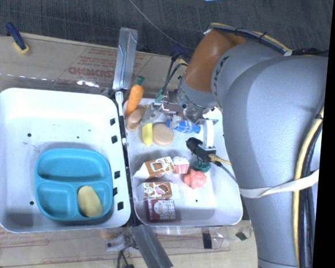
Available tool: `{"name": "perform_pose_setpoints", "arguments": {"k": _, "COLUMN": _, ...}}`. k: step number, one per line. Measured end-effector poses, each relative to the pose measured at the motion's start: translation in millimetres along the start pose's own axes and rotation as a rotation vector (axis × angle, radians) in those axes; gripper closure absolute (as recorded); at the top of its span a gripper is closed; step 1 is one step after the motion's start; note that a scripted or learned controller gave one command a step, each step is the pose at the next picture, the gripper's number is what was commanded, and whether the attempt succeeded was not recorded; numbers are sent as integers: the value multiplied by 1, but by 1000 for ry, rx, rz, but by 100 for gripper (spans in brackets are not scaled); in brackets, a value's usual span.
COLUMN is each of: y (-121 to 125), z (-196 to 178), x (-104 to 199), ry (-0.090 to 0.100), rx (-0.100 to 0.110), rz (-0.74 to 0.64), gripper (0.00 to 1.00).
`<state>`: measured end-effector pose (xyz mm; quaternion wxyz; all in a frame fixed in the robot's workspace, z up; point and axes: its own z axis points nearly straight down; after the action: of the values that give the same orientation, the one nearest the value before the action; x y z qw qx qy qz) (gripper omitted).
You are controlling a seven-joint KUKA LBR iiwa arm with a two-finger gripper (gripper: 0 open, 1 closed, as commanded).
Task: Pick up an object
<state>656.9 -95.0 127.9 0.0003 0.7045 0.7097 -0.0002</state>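
- gripper (pixel 168 109) low in the right bin (pixel 226 213)'s far clutter; finger state can't be told
- carrot (pixel 134 98), yellow piece (pixel 147 133), tan disc (pixel 162 136) packed tight; risk of nudging neighbours or a glancing grasp

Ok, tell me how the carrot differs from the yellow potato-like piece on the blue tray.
The carrot is orange with a green top; the yellow piece is plain yellow. The carrot is long and tapered, while the yellow piece is a short rounded oval. The carrot lies at the back of the right bin by the divider; the yellow piece sits in a compartment of the blue tray in the left bin. Both look like toy food.
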Motion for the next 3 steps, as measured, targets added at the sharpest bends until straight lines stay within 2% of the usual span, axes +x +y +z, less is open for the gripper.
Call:
{"name": "perform_pose_setpoints", "arguments": {"k": 1, "y": 0, "z": 2, "x": -48, "ry": -1, "rx": -3, "rz": -420, "gripper": 0}}
{"name": "perform_pose_setpoints", "arguments": {"k": 2, "y": 1, "z": -23, "x": -80, "ry": -3, "rx": -5, "rz": -626, "gripper": 0}}
{"name": "perform_pose_setpoints", "arguments": {"k": 3, "y": 0, "z": -11, "x": -70, "ry": 1, "rx": 1, "rz": -554, "gripper": 0}}
